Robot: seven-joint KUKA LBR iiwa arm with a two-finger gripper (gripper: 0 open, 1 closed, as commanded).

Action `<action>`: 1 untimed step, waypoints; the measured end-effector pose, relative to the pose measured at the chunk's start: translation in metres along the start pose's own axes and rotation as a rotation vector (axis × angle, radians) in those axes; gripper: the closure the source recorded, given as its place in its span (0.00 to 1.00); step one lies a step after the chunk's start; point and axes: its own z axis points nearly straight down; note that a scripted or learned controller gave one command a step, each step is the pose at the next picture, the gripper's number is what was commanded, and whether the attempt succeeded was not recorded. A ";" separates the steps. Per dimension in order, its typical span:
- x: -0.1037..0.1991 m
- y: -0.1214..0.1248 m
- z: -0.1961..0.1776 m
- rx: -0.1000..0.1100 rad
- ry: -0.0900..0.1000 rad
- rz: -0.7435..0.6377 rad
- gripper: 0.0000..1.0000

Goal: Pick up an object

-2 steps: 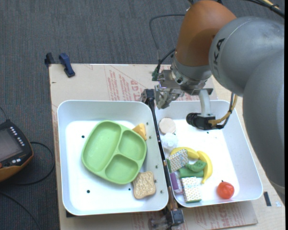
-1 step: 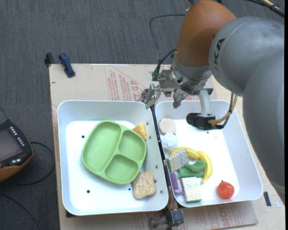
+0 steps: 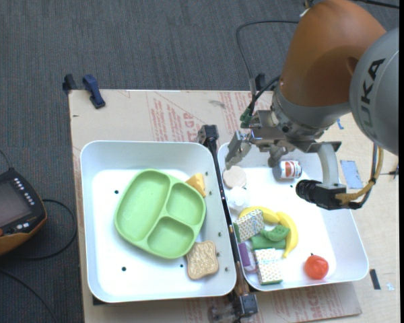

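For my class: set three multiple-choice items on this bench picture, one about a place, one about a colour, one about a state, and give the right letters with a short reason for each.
1. Where does the green divided plate lie?
A. left bin
B. right bin
C. on the floor

2. What colour is the tomato?
A. blue
B. red
C. white

3. How does the plate lie?
A. upside down
B. standing on its edge
C. flat, compartments facing up

Answers:
1 A, it lies inside the left bin.
2 B, it is red, near the right bin's lower corner.
3 C, all three compartments show from above.
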 end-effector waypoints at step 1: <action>-0.015 -0.070 0.067 0.006 0.000 0.004 0.00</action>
